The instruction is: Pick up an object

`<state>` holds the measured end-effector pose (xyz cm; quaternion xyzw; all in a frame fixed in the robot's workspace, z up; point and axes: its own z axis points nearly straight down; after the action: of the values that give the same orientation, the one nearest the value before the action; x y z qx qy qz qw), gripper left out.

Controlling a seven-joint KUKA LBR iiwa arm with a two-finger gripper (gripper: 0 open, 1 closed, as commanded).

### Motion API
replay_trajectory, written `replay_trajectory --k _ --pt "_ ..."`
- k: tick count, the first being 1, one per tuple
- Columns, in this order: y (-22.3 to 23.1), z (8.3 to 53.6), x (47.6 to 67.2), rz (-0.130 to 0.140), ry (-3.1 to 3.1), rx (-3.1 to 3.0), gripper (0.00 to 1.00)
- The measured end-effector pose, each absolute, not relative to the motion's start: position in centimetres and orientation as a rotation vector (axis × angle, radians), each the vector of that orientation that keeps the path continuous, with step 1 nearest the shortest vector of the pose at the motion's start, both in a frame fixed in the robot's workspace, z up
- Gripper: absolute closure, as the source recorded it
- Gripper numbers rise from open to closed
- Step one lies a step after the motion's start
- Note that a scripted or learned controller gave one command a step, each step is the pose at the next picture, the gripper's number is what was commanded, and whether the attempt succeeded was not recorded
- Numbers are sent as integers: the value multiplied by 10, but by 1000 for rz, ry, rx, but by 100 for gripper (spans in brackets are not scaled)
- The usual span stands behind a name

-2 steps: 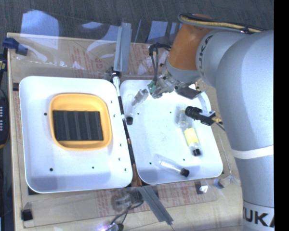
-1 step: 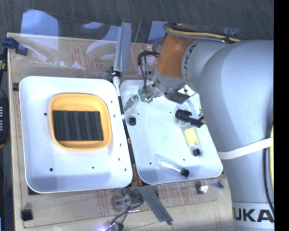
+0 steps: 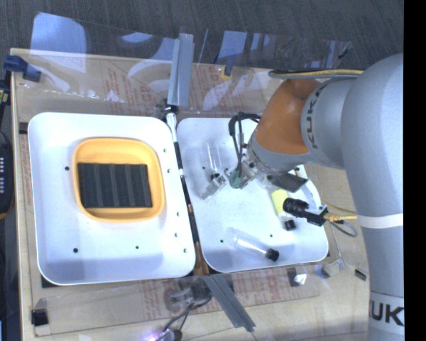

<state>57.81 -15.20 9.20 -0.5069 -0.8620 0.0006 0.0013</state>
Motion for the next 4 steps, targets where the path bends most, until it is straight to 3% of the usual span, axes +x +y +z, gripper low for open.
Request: replay_trajectory --k 1,2,3,4 --pt "-200 103 640 1 -2653 -1684 0" --pt "-112 112 656 10 -2774 -1471 0" --pt "-113 99 659 15 -2783 -1493 0" --pt "-109 109 659 7 -2784 -1483 100"
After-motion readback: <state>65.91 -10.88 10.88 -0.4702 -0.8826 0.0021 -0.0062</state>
